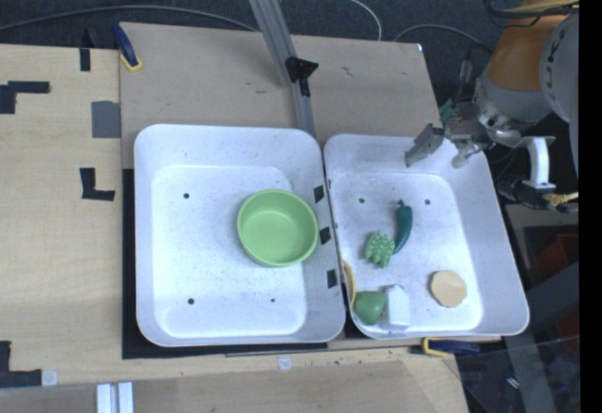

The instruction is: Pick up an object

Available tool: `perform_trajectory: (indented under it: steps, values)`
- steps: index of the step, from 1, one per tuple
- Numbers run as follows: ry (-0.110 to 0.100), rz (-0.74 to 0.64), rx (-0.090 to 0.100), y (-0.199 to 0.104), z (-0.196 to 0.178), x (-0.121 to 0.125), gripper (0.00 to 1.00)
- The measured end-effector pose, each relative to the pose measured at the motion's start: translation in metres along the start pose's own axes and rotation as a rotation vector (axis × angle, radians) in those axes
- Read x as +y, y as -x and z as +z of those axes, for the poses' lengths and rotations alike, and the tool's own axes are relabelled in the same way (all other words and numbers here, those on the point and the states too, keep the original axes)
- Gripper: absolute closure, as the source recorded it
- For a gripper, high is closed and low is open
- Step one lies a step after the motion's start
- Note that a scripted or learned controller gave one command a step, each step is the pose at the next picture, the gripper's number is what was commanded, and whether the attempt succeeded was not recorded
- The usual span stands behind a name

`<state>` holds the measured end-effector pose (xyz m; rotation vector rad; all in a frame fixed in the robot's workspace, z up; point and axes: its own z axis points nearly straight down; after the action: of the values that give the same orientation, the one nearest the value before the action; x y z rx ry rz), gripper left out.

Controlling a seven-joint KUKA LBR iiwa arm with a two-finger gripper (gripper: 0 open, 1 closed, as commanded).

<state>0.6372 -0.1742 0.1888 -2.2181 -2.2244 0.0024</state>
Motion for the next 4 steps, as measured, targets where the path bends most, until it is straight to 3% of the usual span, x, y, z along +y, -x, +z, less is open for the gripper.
perform_trajectory:
  steps: [1, 2, 3, 4]
  values:
    - [0.0, 0.0, 0.0, 0.0, 0.0, 0.0, 0.0]
    - [-0.007, 0.002, 0.001, 0.003, 0.064, -0.001, 0.0]
    - [-0.003, 0.001, 0.0, 0.001, 0.103, -0.002, 0.0]
    - [-0.001, -0.001, -0.001, 0.001, 0.091, -0.001, 1.0]
